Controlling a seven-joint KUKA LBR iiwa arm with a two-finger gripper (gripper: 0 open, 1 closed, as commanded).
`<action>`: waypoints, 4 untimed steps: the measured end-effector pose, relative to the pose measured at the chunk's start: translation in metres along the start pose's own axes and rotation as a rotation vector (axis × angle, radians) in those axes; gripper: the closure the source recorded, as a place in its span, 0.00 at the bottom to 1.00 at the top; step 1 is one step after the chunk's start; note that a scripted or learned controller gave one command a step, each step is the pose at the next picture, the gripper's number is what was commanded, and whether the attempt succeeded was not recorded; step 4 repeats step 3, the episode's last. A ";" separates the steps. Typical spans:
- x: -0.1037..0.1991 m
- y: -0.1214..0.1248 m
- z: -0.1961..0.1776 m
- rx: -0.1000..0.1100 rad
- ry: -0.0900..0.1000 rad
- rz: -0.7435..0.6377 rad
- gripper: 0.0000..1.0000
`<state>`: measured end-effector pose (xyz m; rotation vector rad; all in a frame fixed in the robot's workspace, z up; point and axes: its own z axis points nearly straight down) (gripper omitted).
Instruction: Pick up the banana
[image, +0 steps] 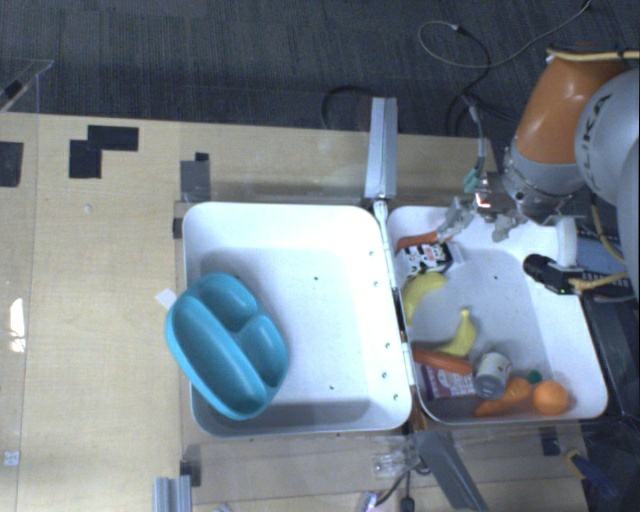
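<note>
From the overhead camera, I see the small curved yellow banana (462, 334) lying mid-way in the right white bin (560, 300), long axis running roughly up-down the frame. My two-finger gripper (450, 222) hovers above the far rim, banana nearer-camera; finger state I cannot tell.

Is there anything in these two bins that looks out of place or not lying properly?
One thing stands out: the blue divided plate in the left bin lies tilted, its edge riding over the bin's rim. In the right bin, the banana and other items lie crowded together, but nothing looks spilled or damaged.
</note>
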<state>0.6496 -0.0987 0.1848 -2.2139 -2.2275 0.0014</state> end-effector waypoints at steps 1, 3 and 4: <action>-0.034 -0.106 0.097 -0.010 -0.002 -0.090 0.00; 0.044 -0.064 0.003 -0.001 0.000 0.115 1.00; 0.044 -0.064 0.003 -0.001 0.000 0.115 1.00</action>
